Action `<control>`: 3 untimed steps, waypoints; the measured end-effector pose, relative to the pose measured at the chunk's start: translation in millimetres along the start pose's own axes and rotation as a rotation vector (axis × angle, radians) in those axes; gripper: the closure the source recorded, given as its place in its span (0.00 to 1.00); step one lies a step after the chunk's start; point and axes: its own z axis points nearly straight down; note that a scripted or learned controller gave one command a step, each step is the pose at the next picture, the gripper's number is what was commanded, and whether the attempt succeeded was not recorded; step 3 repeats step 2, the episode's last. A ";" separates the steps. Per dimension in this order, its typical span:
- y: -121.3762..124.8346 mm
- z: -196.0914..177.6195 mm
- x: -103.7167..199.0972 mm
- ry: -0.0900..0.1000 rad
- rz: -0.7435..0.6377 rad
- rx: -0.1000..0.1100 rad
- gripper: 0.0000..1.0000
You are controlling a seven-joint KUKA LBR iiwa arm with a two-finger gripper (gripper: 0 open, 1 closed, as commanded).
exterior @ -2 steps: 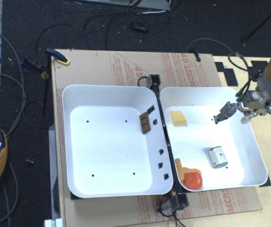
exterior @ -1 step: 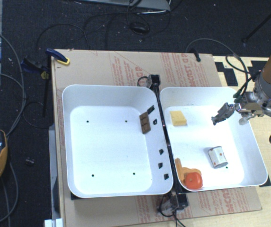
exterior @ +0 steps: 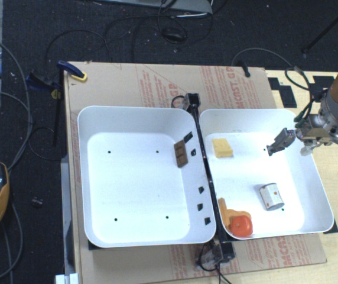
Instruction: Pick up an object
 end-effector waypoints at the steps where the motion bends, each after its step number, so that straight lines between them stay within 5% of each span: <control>1: -0.1 2.7 5.8 0.000 0.000 0.000 0.00; 3: 3.5 7.1 12.4 0.000 -0.001 0.000 0.00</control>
